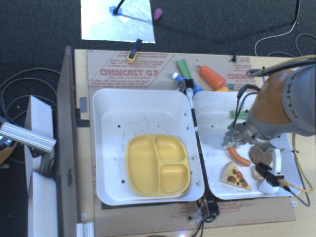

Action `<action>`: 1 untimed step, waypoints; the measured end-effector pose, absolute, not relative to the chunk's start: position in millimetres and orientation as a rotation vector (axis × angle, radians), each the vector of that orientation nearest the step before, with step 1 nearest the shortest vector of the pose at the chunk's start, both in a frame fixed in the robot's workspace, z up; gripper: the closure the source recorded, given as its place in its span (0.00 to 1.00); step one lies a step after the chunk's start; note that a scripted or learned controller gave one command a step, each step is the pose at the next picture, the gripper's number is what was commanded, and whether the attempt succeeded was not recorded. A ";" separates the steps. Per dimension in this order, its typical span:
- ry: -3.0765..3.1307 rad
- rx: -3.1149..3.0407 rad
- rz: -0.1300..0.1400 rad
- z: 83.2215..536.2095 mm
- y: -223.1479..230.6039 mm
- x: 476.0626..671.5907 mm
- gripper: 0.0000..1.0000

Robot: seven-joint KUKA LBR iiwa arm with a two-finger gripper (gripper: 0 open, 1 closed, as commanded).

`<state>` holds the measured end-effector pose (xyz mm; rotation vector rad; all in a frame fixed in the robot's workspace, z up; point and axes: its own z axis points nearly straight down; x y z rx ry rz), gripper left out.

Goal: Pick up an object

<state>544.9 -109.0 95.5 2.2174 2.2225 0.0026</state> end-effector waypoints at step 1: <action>2.232 2.203 0.016 190.2 -29.6 560.6 1.00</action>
